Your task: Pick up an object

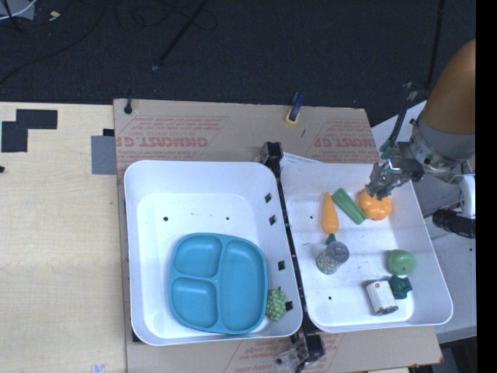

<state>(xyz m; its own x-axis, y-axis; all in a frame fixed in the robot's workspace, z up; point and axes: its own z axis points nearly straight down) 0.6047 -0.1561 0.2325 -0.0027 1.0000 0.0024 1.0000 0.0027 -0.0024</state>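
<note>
In the right bin [435,305] lie an orange carrot [330,214], a green pickle-shaped piece [349,207] and an orange fruit [376,207], close together near the far side. My gripper [381,183] hangs right over the orange fruit's top, at the bin's far right. Nearer the front are a small tin can [331,258], a green apple [401,262], a white and red box [380,297] and a small dark green piece [401,287].
The left bin [140,208] holds a blue divided plate [217,282] and a bunch of green grapes [276,305] at its front right corner. A black divider [278,208] runs between the bins. A yellow and blue clip [294,109] lies on the cardboard behind.
</note>
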